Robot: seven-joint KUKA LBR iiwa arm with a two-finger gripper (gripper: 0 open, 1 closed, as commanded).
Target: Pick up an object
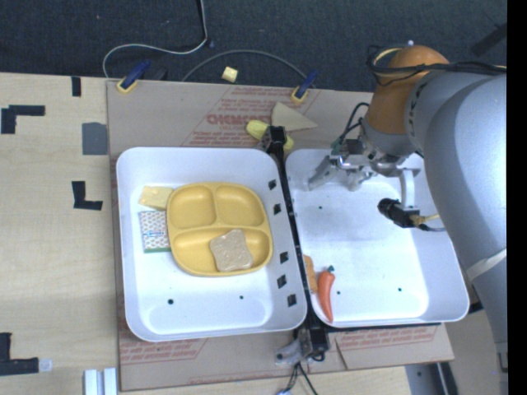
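While the gripper [356, 171] hung at the right bin's [428, 303] far edge, its grasp state was indeterminable.

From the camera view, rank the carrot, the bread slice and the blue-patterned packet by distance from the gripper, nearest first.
Measured from the gripper, over the right bin:
1. Carrot, right bin's lower left corner.
2. Bread slice, on the yellow tray, left bin.
3. Blue-patterned packet, left of the tray.
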